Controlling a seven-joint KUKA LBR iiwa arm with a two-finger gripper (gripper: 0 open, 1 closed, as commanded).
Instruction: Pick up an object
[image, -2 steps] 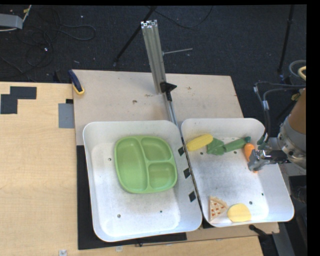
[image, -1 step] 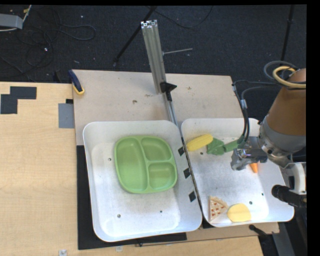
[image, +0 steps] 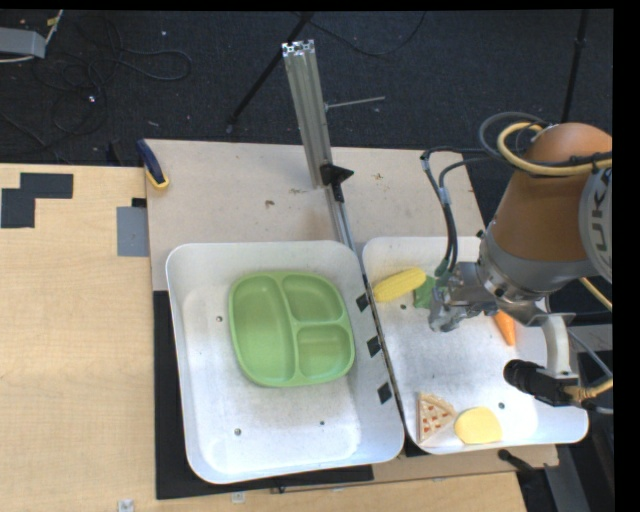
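Corn cob, yellow with a green end, lies at the right bin's upper left, just beside the gripper. Finger spread: cannot tell. Orange carrot right of gripper. Pizza slice and lemon near the front edge. Left bin holds a green divided plate.

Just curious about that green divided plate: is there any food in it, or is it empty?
Empty. All three compartments of the green plate show bare green. The toy corn, pizza slice and lemon lie in the other bin.
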